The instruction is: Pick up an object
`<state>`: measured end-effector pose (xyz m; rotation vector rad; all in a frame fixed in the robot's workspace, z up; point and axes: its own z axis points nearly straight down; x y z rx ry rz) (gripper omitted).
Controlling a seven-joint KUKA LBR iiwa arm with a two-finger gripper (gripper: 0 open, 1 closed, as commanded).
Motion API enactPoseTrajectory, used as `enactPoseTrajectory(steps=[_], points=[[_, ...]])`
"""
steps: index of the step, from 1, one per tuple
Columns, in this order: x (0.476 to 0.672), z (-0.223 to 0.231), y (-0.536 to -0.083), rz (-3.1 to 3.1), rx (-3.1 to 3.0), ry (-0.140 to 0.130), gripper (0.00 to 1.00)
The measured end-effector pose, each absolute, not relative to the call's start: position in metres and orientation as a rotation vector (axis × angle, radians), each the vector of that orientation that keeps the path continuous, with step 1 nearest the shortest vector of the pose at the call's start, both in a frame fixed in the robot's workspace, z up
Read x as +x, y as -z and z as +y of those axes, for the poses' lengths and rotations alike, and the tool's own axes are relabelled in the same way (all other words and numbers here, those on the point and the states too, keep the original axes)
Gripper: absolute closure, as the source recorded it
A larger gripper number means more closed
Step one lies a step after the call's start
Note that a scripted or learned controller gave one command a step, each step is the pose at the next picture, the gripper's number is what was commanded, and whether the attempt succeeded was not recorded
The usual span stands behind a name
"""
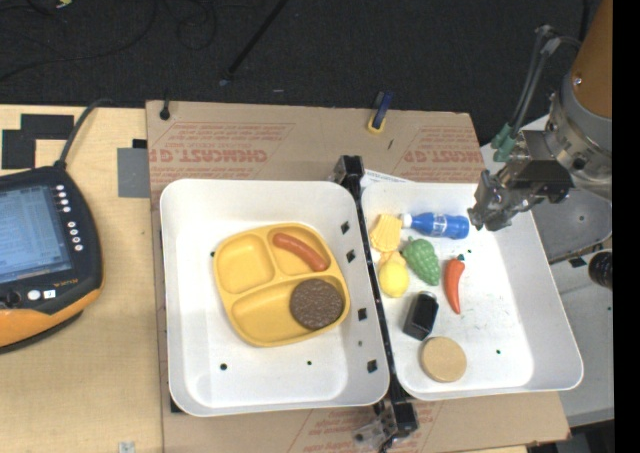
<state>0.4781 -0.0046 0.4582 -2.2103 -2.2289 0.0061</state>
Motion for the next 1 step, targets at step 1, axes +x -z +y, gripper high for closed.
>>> enactPoseTrajectory(steps=[1], points=[[0.476, 0.058, -0.4901, -2.228, -2.215, 0.002, 1.0]])
